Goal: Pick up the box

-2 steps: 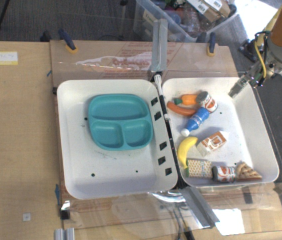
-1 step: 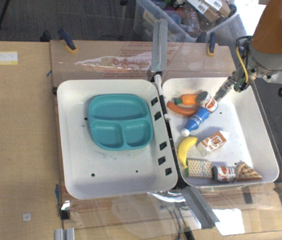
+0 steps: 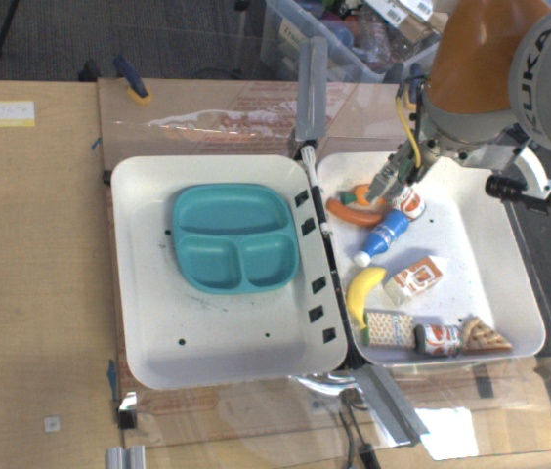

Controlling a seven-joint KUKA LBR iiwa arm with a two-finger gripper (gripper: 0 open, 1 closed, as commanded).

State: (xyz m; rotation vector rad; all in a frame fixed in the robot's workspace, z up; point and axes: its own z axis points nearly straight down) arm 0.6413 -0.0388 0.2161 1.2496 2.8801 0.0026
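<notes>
A small white and orange box [image 3: 415, 279] lies tilted in the middle of the right bin [image 3: 510, 291]. A second, patterned box [image 3: 390, 328] lies near that bin's front wall. My gripper [image 3: 389, 184] hangs over the back left part of the right bin, above an orange carrot-like toy [image 3: 351, 211] and beside a blue bottle [image 3: 385, 234]. It stands well behind both boxes and touches neither.
A yellow banana [image 3: 363, 293], a small can [image 3: 439, 339] and a pizza slice [image 3: 487, 336] share the right bin. The left bin [image 3: 148, 311] holds a teal divided plate [image 3: 233, 238]. A clear tote of clutter [image 3: 354, 13] stands behind the bench.
</notes>
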